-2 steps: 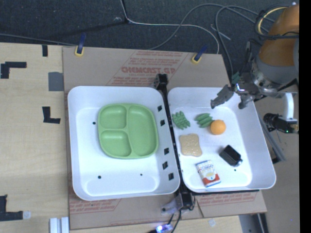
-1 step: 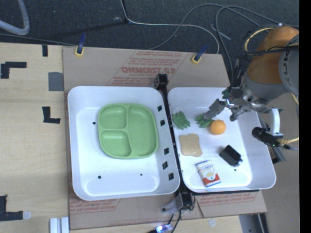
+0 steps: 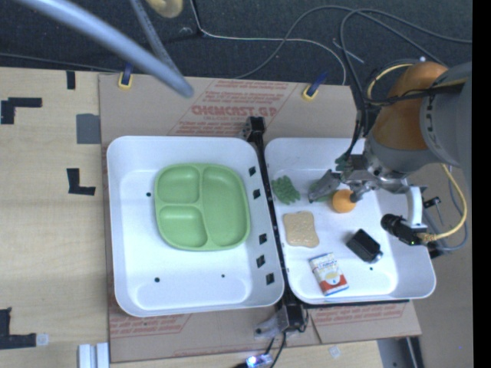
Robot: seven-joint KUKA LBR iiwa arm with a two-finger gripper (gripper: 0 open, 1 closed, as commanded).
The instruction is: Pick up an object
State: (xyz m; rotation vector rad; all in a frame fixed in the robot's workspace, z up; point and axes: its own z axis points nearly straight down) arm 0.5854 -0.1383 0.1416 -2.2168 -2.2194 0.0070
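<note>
My gripper (image 3: 343, 189) is low in the right bin (image 3: 383, 286), its two fingers spread on either side of a small orange ball (image 3: 343, 201). The left finger (image 3: 323, 187) points out to the left and the right one lies just above the ball. A green broccoli piece (image 3: 286, 189) lies at the bin's left wall. Below it are a tan slice of toast (image 3: 300, 229) and a red and white carton (image 3: 329, 274). A small black block (image 3: 364, 245) sits to the right of the toast.
The left bin (image 3: 134, 282) holds a green divided plate (image 3: 202, 206). The arm's grey body and orange band (image 3: 406, 110) hang over the right bin's upper right corner. Cables (image 3: 453, 221) loop at the right edge. A black clip (image 3: 255, 126) joins the bins at the top.
</note>
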